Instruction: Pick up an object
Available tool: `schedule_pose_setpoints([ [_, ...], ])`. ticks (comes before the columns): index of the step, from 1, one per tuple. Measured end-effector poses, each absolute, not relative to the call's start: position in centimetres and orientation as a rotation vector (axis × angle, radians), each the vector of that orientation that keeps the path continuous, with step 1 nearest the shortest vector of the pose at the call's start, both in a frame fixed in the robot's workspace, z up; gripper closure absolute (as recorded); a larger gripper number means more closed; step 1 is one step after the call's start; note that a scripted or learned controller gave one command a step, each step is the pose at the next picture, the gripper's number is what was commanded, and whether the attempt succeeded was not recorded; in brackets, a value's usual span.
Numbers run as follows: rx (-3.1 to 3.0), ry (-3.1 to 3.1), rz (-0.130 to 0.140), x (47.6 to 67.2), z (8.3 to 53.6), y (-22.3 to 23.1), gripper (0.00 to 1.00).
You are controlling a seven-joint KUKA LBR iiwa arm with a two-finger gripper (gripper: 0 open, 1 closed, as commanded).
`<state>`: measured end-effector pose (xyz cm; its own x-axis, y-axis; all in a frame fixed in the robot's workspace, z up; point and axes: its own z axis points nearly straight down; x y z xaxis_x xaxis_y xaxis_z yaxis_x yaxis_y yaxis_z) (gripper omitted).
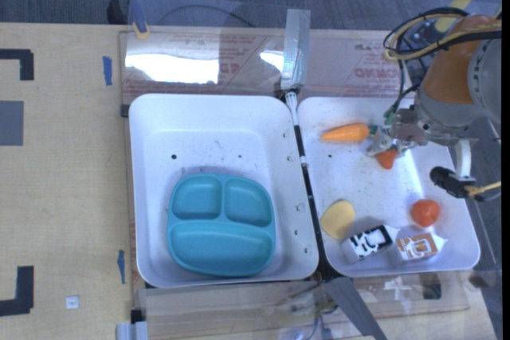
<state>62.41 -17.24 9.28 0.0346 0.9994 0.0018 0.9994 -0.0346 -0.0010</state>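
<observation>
In the right bin (446, 171) lie an orange carrot (345, 133), a small orange-red piece (386, 160), a yellow rounded item (338, 219), a black-and-white carton (369, 241), a red tomato (425, 212) and an orange-and-white carton (416, 245). My gripper (386, 143) hangs low over the bin's back part, just right of the carrot's tip. The orange-red piece shows directly under its tip, either touching it or very close. Whether the piece is gripped is not visible.
The left bin (151, 131) holds a blue divided plate (221, 224). A clear plastic sheet (199, 52) and a metal bracket (295, 52) stand behind the bins. Yellow and black cables (422, 24) loop above the grey arm (454, 91) at the right.
</observation>
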Motion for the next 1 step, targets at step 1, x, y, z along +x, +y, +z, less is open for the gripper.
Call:
schedule_pose_setpoints([
  [1,-2.176,-2.275,-0.013,59.16,19.10,-8.95,1.00],
])
